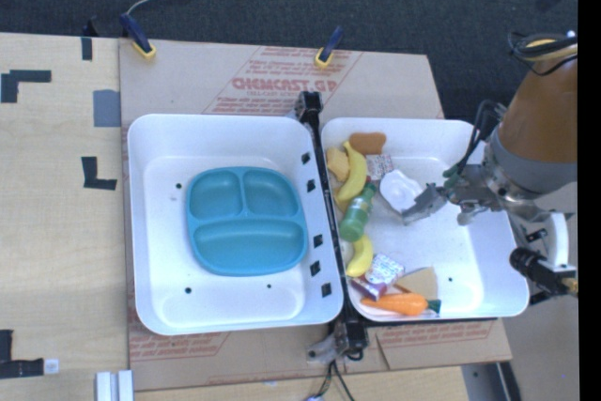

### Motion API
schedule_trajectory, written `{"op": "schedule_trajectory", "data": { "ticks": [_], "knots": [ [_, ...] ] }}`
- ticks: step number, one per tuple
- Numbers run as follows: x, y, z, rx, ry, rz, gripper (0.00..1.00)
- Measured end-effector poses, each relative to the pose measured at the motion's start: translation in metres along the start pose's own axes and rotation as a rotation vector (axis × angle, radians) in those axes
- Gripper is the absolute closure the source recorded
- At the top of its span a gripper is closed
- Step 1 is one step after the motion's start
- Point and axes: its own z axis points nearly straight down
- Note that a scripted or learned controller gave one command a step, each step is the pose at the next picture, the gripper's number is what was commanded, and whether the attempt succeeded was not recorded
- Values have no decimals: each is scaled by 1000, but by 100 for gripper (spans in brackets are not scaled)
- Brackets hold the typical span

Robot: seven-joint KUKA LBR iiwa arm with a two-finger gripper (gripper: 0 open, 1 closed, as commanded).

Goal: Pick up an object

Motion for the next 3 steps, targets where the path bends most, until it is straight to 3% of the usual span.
{"op": "schedule_trajectory", "data": {
  "ticks": [1,2,3],
  "knots": [
    [23,45,134,3,0,1,0],
    [25,78,149,-2,0,0,0],
    [25,36,149,-6,-2,0,0]
  ]
}}
